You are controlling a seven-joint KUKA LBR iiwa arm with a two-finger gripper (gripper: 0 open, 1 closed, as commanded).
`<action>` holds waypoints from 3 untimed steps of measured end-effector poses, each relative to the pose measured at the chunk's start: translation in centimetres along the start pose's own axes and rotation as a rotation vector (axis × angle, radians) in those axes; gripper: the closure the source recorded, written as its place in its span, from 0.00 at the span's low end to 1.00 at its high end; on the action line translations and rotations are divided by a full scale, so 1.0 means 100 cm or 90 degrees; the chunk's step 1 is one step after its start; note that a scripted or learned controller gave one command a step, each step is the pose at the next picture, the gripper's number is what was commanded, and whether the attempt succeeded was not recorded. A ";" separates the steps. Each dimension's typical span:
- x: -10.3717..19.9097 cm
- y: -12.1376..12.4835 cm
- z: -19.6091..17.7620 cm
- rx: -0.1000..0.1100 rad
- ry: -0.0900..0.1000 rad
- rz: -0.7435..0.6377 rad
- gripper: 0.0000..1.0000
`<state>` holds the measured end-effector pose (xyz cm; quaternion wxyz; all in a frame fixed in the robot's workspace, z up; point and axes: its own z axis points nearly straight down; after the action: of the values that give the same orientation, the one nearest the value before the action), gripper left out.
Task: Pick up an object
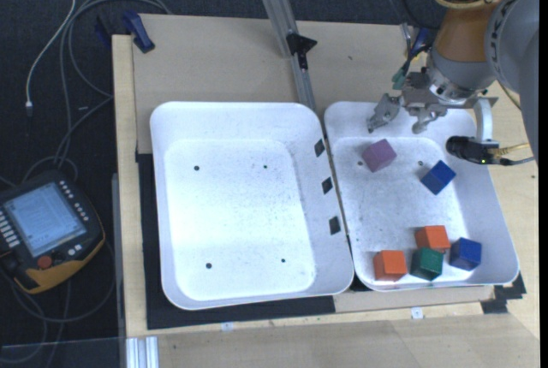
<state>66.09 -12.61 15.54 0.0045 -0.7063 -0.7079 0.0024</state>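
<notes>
Nearest you, at the right bin's (pixel 505 259) six o'clock edge, sit orange, green and blue cubes (pixel 425 253). The purple cube (pixel 378 155) lies at eleven o'clock, just below the gripper (pixel 401 117), spread wide and empty. It looks light, rigid; grip opposite flat faces. Fingertip detail is blurry.

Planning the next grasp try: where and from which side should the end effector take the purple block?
Probably from straight above, closing on two opposite flat side faces of the purple block. It sits alone in the right bin, rotated a little, apart from the blue block, so its sides look free. The open end effector hangs just above it.
</notes>
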 end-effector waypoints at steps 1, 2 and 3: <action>0.019 -0.018 0.060 0.000 0.000 0.000 0.00; 0.018 -0.015 0.044 -0.007 -0.001 0.001 1.00; 0.091 0.001 -0.050 -0.013 -0.001 -0.003 1.00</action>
<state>66.20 -3.55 20.56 -0.0030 -0.7044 -0.7098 -0.0045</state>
